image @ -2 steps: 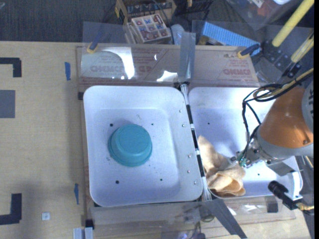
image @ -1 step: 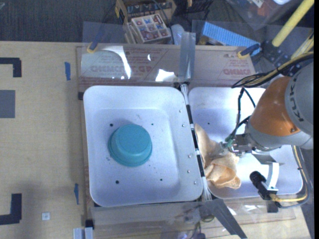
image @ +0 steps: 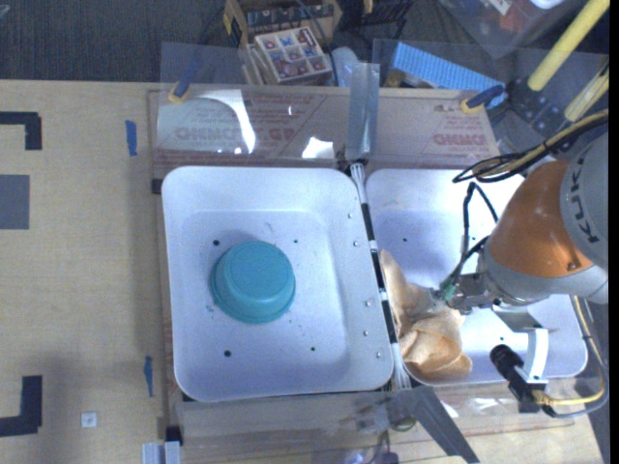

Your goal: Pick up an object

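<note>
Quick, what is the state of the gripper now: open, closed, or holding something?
Gripper: cannot be told. It is low in the right bin, beside the tan objects, and the arm hides much of it.

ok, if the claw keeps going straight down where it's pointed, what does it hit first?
Most likely the tan crumpled object at the right bin's left wall; the claw sits at its edge. Depth is unclear from above.
</note>
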`<move>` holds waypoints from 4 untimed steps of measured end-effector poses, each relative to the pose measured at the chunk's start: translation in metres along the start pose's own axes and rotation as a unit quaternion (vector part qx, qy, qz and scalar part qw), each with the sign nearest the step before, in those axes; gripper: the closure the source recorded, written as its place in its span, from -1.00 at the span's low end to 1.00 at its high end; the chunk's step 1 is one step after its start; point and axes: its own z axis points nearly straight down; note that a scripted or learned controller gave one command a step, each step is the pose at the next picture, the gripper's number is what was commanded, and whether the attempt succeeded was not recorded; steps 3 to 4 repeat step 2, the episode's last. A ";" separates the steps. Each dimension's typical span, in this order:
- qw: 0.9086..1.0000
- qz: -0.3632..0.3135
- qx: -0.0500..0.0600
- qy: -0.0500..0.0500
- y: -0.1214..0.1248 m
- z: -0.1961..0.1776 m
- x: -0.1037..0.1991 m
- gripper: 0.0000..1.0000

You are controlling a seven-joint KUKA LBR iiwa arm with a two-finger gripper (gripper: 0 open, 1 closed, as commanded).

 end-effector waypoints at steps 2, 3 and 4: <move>0.993 0.120 0.006 -0.001 0.082 -0.139 0.001 1.00; 0.993 0.120 0.006 -0.001 0.082 -0.139 0.001 1.00; 0.993 0.120 0.006 -0.001 0.082 -0.139 0.001 1.00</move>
